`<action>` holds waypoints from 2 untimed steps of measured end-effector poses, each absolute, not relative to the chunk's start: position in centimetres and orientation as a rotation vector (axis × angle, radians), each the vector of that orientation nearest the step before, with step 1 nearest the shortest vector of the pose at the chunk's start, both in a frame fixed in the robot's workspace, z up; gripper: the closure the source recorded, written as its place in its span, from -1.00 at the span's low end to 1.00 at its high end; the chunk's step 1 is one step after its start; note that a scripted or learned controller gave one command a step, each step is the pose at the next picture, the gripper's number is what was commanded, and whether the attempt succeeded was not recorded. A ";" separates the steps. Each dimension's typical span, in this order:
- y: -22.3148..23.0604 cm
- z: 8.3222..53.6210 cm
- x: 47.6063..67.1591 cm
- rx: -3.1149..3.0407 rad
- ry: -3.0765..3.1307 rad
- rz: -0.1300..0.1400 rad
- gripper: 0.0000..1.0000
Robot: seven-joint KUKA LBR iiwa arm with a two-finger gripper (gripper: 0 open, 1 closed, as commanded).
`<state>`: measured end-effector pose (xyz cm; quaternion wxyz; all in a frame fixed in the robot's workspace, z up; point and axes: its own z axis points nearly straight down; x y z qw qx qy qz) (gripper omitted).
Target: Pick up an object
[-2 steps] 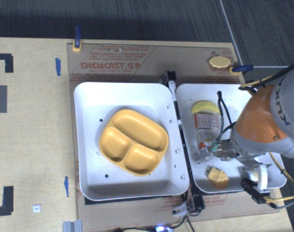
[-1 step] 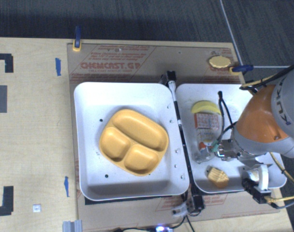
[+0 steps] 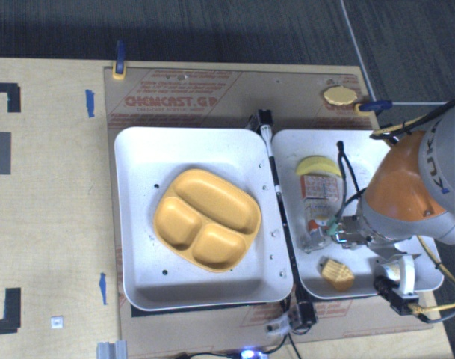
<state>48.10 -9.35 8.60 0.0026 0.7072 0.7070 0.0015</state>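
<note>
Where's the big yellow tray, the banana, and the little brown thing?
yellow tray (image 3: 206,217), camera view, its middle ridge.
banana (image 3: 319,166), camera view, its curved top.
little brown thing (image 3: 337,273), camera view, its middle.

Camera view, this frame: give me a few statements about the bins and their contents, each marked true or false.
1. The yellow divided tray lies in the left bin. True.
2. The tan ridged piece lies in the left bin. False: it lies in the right bin, near its front edge.
3. The arm is over the right bin. True.
4. The yellow banana-like object lies outside both bins. False: it lies in the right bin, toward its back.
</note>
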 end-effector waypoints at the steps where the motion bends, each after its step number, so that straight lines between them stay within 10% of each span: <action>1: -9.4 8.6 48.1 2.218 2.218 0.005 -1.00; 2: -9.3 8.6 48.1 2.218 2.216 0.004 -1.00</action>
